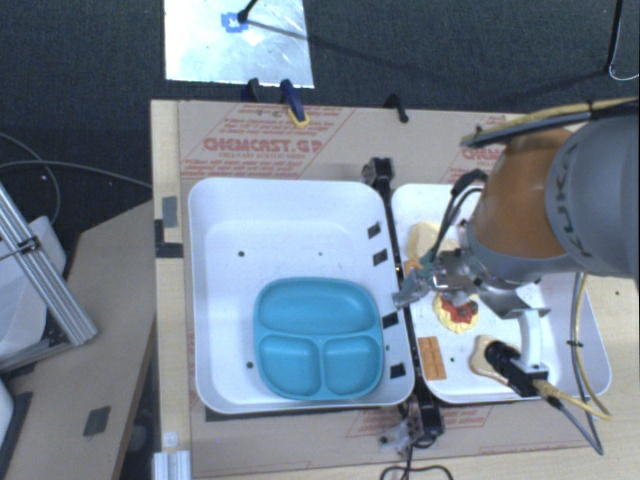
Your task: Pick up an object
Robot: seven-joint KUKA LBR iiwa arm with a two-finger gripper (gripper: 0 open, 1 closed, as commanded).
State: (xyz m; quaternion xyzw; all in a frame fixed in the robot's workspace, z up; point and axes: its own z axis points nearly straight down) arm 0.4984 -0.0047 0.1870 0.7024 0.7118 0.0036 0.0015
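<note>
Currently, the end effector (450, 286) is hanging over the right bin (598, 368), directly above a red and yellow object (459, 314); its opening cannot be determined. A blue divided plate (319, 337) is lying in the left bin (230, 228).

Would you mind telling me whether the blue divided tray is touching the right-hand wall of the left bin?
Apart. The camera view shows a strip of white bin floor between the blue divided tray and the right-hand wall of the left bin.
</note>
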